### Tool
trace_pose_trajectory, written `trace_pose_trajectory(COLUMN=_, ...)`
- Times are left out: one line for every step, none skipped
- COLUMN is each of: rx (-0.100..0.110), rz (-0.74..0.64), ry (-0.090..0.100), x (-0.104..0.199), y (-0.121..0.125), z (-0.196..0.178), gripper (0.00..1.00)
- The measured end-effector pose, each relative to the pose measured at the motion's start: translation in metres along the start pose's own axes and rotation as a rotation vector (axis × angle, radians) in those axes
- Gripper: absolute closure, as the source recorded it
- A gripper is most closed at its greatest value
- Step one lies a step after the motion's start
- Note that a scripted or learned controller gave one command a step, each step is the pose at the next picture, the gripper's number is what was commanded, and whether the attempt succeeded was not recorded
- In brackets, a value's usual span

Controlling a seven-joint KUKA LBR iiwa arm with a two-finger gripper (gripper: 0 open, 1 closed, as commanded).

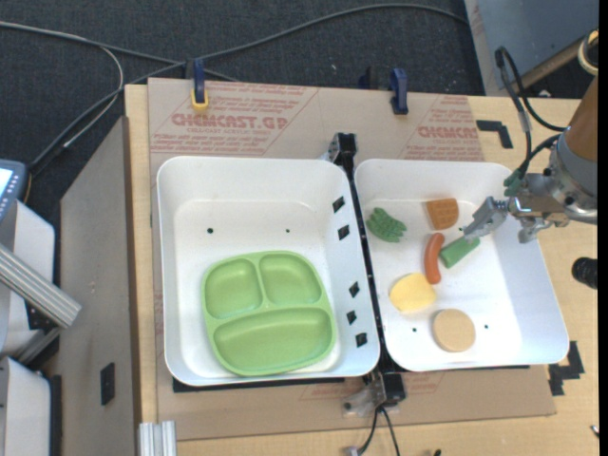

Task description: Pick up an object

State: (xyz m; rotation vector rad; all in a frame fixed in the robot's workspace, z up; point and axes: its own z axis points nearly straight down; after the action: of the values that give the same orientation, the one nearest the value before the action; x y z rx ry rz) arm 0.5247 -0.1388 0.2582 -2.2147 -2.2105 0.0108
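Note:
The right bin (pixel 532 297) holds several toy foods. A green leafy piece (pixel 386 224) lies at the upper left and an orange-brown block (pixel 442 213) sits beside it. An orange-red sausage (pixel 433 256), a yellow lump (pixel 413 294) and a tan round disc (pixel 454 331) lie lower down. A small green block (pixel 459 251) lies just right of the sausage. My gripper (pixel 478 224) reaches in from the right, low over the bin. Its tip meets the upper end of the green block. Whether the block is gripped is unclear.
The left bin (pixel 180 207) holds a green divided plate (pixel 270 312) in its lower half. A black divider (pixel 353 245) runs between the bins. Two clamps (pixel 199 84) (pixel 399 91) hold the cardboard base at the back. Cables trail behind the bench.

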Motion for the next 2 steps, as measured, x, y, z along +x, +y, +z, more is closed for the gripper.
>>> trace_pose_trajectory(rx=-0.01, rz=-0.003, ry=-0.002, x=0.0, y=0.002, z=-0.005, gripper=0.0)
trace_pose_trajectory(rx=-0.004, rz=-0.002, ry=-0.001, x=-0.003, y=0.009, z=0.056, gripper=0.0)
